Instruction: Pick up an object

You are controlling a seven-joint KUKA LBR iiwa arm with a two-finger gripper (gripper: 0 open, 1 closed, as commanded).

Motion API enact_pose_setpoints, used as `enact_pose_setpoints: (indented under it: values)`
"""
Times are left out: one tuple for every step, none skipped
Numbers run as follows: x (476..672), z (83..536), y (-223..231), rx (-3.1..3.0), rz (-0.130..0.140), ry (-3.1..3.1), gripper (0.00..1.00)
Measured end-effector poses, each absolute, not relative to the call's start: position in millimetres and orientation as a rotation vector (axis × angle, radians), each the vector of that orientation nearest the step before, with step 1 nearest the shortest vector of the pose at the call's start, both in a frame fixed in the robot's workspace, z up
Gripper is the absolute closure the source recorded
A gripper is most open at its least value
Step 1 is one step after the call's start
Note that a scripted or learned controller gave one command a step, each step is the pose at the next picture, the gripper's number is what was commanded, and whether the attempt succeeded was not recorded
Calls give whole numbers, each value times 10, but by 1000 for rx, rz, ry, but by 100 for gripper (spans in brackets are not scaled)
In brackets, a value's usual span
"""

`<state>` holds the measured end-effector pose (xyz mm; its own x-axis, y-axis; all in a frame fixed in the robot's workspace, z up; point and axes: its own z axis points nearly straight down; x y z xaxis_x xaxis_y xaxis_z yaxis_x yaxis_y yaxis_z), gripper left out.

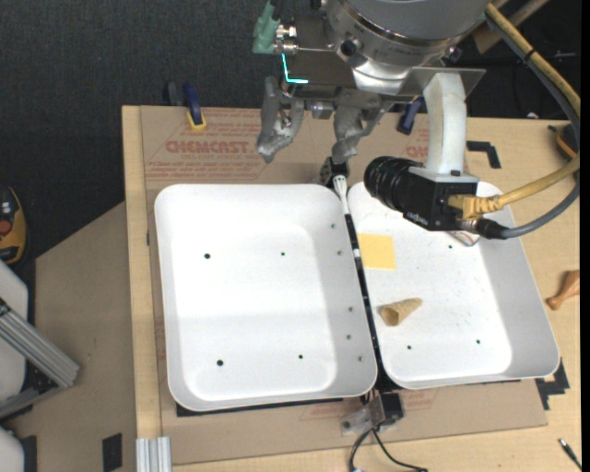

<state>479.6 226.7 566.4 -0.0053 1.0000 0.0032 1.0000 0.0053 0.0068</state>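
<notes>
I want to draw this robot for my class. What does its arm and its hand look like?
The arm is a big rounded grey metal body. Below it, the gripper has two dull grey metal fingers hanging from a dark block. A small teal part and a thin glowing blue line sit beside it. A white bracket carries a black tube-shaped part, with a tan hose and black cable.

Bright, even overhead light. Left bin [258, 295] near blown-out white, soft grey shadow band across its near half. Arm [406, 28] above the bin's far edge slightly blurred. Dark floor left of it underexposed. Bin contents sharp.
</notes>
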Motion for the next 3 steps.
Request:
enact_pose_setpoints:
  values:
    - [4800,5772,2273,2211,17,2226,100]
    - [4799,5769,2273,2212,15,2226,0]
    - [4802,5878,2279,2210,21,2226,100]
